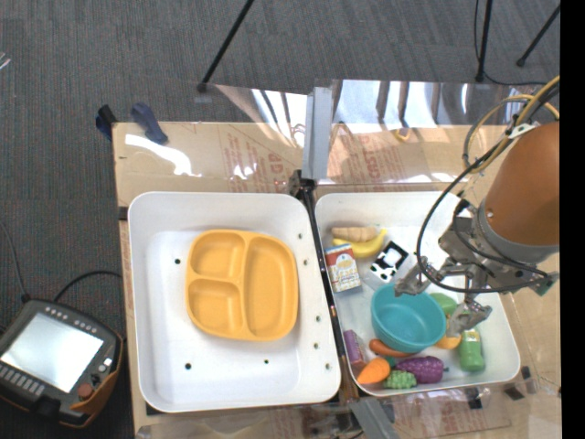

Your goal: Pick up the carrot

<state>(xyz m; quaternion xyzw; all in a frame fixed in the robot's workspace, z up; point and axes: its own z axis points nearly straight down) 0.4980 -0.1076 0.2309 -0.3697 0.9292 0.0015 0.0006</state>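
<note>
Two white bins (pixel 146 245) on a brown counter (pixel 210 158) over grey carpet (pixel 110 44); gripper (pixel 439 295), fingers apart, hovers above the carrot (pixel 373 370)

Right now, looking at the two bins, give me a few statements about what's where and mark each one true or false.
1. The yellow divided plate lies in the left bin. True.
2. The carrot sits on the yellow divided plate. False: it lies in the right bin, near its front edge, beside the purple grapes.
3. The blue bowl is in the right bin. True.
4. The gripper holds the carrot. False: the gripper hangs above the blue bowl's area, and the carrot lies apart from it.
5. The banana is in the left bin. False: it lies toward the back of the right bin.
</note>
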